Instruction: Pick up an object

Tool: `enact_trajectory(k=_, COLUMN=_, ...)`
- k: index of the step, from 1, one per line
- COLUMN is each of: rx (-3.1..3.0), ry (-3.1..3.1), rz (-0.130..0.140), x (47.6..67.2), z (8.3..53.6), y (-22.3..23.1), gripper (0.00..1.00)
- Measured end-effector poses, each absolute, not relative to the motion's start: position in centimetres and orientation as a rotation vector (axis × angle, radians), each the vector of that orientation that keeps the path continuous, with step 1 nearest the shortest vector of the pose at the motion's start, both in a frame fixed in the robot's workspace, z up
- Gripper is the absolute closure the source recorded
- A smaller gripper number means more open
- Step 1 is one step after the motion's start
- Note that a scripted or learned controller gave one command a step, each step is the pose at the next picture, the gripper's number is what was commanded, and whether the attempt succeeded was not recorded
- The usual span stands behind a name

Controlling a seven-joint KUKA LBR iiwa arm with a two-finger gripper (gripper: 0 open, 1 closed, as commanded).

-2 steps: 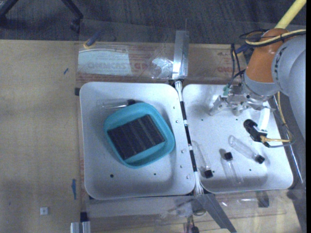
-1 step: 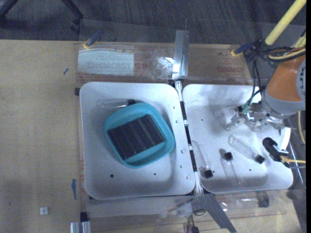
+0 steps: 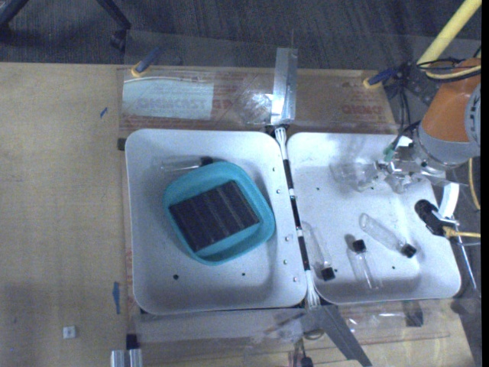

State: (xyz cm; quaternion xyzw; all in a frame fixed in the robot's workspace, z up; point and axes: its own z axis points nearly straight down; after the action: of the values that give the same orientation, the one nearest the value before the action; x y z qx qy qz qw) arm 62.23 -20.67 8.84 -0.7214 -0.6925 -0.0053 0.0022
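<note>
Clear tubes with black caps (image 3: 386, 235) lie in the right bin (image 3: 435, 281), nearest the front. Tool (image 3: 397, 167) sits at that bin's upper right by a clear crumpled item (image 3: 351, 173); cannot tell its state. Teal tray (image 3: 218, 211) fills left bin (image 3: 145, 266).

Fixed overhead camera, slanted down on both white bins (image 3: 145, 281).

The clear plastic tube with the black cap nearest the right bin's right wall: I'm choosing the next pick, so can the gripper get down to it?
Probably yes. The clear plastic tube with the black cap lies apart from the other tubes, nothing over it, close to the gripper.
</note>
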Motion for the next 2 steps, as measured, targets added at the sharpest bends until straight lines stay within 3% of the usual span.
enact_trajectory(k=1, rx=-2.229, ry=-2.215, rz=-0.005, x=63.1, z=8.8, y=-15.2, gripper=0.00)
enact_trajectory(k=2, rx=-2.283, ry=-2.158, rz=-0.012, x=53.9, z=8.9, y=-20.3, gripper=0.00)
